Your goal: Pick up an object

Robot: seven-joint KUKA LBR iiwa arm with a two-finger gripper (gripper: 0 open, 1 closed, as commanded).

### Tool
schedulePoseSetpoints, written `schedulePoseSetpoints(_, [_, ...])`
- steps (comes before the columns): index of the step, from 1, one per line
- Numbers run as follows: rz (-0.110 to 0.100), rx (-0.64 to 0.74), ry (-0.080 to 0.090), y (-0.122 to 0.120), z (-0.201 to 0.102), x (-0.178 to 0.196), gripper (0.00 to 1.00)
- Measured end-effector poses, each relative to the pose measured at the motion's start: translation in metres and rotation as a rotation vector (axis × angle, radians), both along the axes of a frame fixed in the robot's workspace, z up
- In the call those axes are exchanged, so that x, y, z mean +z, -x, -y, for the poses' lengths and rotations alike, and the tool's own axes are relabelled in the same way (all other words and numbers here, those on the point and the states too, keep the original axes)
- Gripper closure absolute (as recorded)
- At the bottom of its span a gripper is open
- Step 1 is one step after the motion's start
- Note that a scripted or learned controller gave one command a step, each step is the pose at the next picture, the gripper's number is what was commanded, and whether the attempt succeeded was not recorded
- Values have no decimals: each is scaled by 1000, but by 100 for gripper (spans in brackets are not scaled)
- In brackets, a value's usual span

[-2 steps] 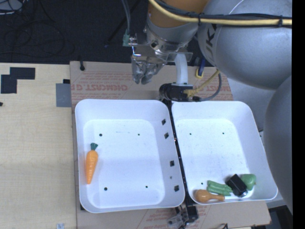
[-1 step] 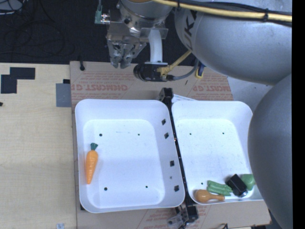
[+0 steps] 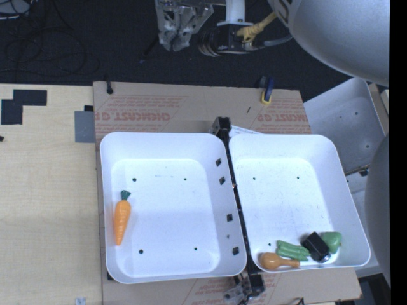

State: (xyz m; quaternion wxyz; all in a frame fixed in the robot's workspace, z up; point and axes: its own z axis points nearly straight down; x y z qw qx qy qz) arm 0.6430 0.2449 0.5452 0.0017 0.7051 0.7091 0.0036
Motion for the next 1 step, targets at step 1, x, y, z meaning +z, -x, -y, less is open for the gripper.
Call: schedulePoseSetpoints(1, [-14,4,5,0,0,-8,100])
